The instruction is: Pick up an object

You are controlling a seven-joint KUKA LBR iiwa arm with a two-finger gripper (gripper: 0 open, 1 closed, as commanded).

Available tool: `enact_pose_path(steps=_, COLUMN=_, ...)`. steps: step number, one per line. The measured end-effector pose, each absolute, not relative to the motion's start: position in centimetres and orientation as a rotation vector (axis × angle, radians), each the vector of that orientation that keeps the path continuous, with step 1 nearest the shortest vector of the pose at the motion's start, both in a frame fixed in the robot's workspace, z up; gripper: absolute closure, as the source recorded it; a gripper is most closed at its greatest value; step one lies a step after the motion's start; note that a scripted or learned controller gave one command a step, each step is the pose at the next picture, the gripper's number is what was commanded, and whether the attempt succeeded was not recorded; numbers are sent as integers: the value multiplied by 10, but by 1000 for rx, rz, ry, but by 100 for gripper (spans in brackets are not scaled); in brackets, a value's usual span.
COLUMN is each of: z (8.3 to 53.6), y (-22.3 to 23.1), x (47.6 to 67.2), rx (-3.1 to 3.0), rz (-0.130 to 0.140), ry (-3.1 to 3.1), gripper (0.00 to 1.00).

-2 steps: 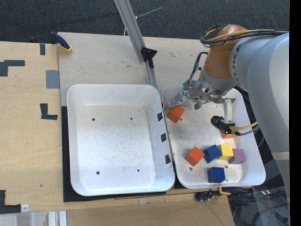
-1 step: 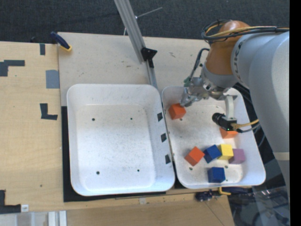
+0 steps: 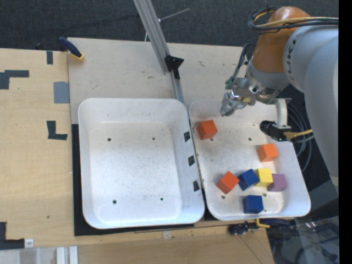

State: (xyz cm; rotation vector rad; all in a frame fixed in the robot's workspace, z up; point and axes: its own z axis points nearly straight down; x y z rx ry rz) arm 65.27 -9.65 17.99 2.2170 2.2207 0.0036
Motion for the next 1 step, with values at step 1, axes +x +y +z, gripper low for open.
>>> enact_pose_path(steps=1, z=240, y=-103, x=658, rx=2216, rz=5, ry=2220, gripper=100)
